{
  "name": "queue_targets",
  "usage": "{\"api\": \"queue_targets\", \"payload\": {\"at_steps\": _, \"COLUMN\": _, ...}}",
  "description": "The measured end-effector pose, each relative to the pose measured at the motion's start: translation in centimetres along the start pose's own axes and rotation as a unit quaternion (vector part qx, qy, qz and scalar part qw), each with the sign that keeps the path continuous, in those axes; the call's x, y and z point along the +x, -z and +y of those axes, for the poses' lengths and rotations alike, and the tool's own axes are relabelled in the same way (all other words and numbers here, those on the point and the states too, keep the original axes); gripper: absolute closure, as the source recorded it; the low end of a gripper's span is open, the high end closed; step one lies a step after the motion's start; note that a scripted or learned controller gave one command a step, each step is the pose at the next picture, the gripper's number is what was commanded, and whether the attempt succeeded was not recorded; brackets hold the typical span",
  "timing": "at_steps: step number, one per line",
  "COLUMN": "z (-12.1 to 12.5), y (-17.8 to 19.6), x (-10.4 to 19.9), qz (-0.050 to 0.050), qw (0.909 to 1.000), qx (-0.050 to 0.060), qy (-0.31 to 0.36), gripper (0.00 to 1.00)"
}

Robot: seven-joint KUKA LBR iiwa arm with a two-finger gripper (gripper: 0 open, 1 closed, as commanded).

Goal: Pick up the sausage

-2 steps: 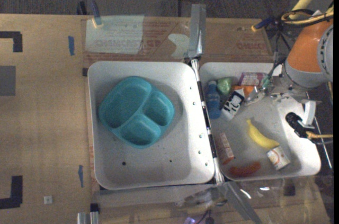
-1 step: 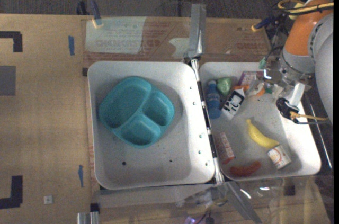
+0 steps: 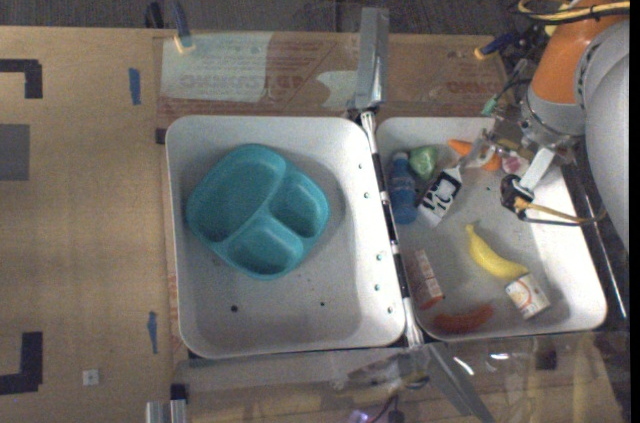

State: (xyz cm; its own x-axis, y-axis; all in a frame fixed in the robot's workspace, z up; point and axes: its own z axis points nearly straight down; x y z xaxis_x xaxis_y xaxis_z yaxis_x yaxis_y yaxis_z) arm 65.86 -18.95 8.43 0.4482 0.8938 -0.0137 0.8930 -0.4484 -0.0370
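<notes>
The sausage [image 3: 462, 317] is a reddish-brown link lying flat near the front edge of the right bin [image 3: 585, 271]. My gripper [image 3: 497, 149] hangs over the bin's far end, well away from the sausage and close to an orange carrot-like piece [image 3: 461, 148]. The grey arm with its orange band [image 3: 565, 71] comes in from the upper right.
The right bin also holds a yellow banana [image 3: 492, 254], a small white carton [image 3: 527, 295], a brown packet [image 3: 427, 277], a blue bottle [image 3: 402, 188], a green item [image 3: 424, 159] and a black-and-white carton [image 3: 440, 194]. A teal divided plate [image 3: 258, 209] lies in the left bin [image 3: 300, 321].
</notes>
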Motion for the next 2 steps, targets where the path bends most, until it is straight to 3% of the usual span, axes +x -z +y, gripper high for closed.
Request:
{"api": "queue_targets", "payload": {"at_steps": 1, "z": 0.1, "y": 1.3, "x": 0.6, "qz": 0.004, "qw": 1.0000, "qx": -0.004, "qy": 0.001, "gripper": 1.00}}
{"api": "queue_targets", "payload": {"at_steps": 2, "z": -2.7, "y": 6.5, "x": 6.7, "qz": 0.008, "qw": 0.9964, "qx": -0.017, "qy": -0.082, "gripper": 1.00}}
